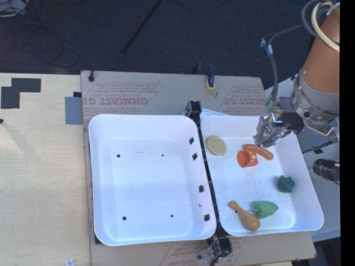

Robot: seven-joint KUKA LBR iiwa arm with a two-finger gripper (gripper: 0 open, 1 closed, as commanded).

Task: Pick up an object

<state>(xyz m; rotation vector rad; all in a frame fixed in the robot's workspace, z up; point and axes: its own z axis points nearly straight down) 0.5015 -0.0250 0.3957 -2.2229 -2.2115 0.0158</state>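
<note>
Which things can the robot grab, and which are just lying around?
To grab: cookie, sausage, tomato, dark green lump, light green lump, drumstick, near the gripper.
Lying around: blue clamp, cables.

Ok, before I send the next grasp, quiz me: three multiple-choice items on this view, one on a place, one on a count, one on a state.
1. Which bin holds the objects?
A. the left bin
B. the right bin
C. both bins

2. How many green objects lie in that bin?
A. none
B. two
C. four

3. How does the tan drumstick stand with the task?
A. lying on the bin floor
B. hanging from the arm
C. lying outside the bins

Answers:
1 B: the right bin holds the round tan piece, the red piece and the rest.
2 B: a dark green piece and a lighter green piece.
3 A: the drumstick lies near the front wall, far from the gripper.
</note>
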